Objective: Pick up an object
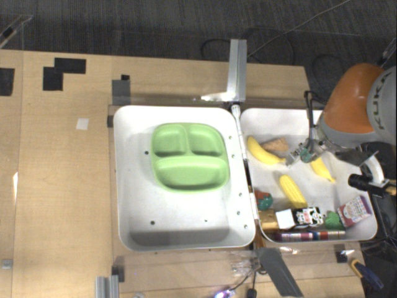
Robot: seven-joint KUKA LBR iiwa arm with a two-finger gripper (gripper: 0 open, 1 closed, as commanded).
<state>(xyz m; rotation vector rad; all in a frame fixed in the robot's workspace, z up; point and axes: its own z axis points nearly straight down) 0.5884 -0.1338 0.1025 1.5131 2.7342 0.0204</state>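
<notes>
You're in the approach step: the gripper (304, 152) hovers low in the right bin (370, 231) between two bananas (265, 151), finger state unclear, so next settle on one target.

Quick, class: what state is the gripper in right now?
Gripper: low in the right bin, between two bananas; open or closed cannot be told.

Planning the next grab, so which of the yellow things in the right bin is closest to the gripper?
The small yellow piece just right of the gripper; the banana and the corn cob lie farther off.
</notes>
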